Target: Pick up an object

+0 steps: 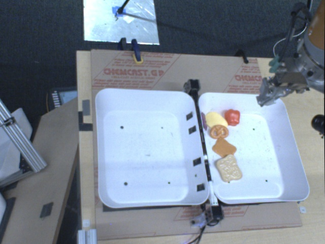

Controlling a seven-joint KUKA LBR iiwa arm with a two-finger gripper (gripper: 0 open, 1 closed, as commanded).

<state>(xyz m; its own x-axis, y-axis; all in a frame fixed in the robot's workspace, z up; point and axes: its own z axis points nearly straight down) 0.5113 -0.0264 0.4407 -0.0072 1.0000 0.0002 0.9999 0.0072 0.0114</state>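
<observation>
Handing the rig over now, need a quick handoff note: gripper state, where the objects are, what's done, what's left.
Gripper: above the upper right corner of the right bin, nothing visible between its fingers; open or shut can't be read.
Objects: all in the right bin, clustered along its left side by the divider. Yellow piece and red piece at the top, pretzel just below, brown cracker, then pale cracker nearest the camera.
Left bin: holds none of the objects.
Done: no pick yet.
Left: move over the cluster, descend, grasp one object, lift.
</observation>
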